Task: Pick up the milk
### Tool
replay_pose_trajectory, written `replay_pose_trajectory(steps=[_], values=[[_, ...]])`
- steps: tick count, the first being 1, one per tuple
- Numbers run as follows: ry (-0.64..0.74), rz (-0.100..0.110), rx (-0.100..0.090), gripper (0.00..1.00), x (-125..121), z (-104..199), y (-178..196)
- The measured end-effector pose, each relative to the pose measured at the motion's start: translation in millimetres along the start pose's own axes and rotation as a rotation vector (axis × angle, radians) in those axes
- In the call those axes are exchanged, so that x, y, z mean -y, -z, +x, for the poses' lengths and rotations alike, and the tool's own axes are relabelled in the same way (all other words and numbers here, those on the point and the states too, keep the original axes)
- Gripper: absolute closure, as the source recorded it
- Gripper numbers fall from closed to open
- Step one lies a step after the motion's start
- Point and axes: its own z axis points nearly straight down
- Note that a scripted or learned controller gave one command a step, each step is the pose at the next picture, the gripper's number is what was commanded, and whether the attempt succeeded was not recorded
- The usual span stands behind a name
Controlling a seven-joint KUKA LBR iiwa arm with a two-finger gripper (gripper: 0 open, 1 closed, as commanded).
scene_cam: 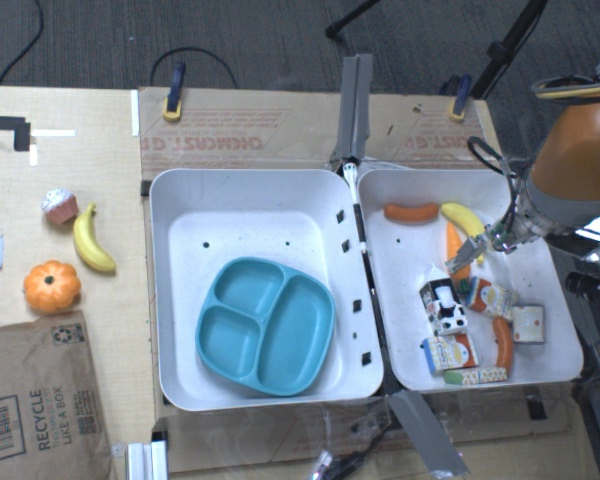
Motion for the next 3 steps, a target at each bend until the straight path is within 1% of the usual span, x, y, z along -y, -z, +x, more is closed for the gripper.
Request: replay_pose_trajectory(steps=[1,2,3], values=[[-0.173,0.002,-0.002,0.00,74.2,66.1,32.5],[-0.099,0.001,0.000,0.00,43.8,43.5,24.8],[0.089,0.000,0.001,0.00,57.3,64.8,90.8]])
